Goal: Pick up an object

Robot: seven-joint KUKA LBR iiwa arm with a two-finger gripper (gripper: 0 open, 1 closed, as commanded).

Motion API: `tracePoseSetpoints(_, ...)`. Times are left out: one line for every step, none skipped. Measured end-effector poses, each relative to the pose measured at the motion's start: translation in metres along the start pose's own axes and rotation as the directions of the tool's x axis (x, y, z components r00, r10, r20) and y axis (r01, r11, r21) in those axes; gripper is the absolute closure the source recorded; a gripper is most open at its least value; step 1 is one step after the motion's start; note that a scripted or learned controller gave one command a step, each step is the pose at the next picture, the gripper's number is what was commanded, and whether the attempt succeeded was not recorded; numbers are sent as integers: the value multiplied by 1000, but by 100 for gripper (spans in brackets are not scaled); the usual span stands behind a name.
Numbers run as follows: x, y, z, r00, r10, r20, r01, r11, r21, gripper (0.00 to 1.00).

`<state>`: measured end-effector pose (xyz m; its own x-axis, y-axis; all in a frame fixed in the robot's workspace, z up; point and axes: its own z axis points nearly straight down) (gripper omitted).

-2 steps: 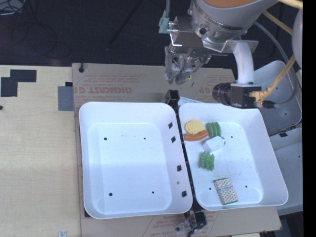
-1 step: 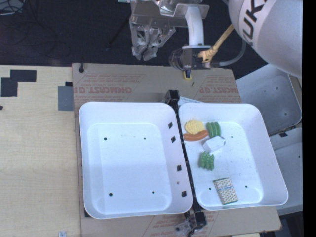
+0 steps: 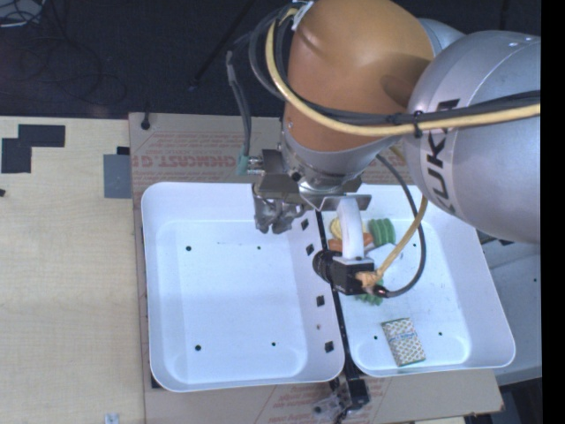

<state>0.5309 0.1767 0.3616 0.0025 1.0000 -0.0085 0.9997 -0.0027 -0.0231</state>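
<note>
camera view: the arm [image 3: 477, 122] reaches in from the right, and its gripper [image 3: 275, 217] hangs over the upper right part of the left bin [image 3: 161, 281], close to the seam where the two bins meet. whether the gripper is open or closed i cannot tell from this slant, and nothing shows in its grasp. below it the bin floor reads as bare white with a few small dark dots.

everything worth picking lies the other way, across the seam in the right bin [image 3: 496, 329]. an orange piece [image 3: 338, 228] and a green piece [image 3: 382, 230] sit together near that bin's top edge, just to the view's right of the gripper and partly hidden by the wrist. their shapes are too covered to name. a patterned packet [image 3: 403, 341] lies flat and alone near the bin's lower edge, well apart from the gripper, down and to the right of it. its long axis runs roughly top to bottom in the view, leaning a little toward the lower right.

as i judge it, the coming move turns on this offset: the gripper stands over the wrong bin, so it has to shift right across the seam before any descent. the orange and green pair is nearer, but the packet is the clearer target, best closed on across its short side.
</note>
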Motion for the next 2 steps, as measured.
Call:
tracePoseSetpoints(-35, -54, -36, 1000, 1, -8, -1, 1000, -21, 100)
tracePoseSetpoints(-4, -59, -159, 1000, -8, -13, 7, 999, -34, 100)
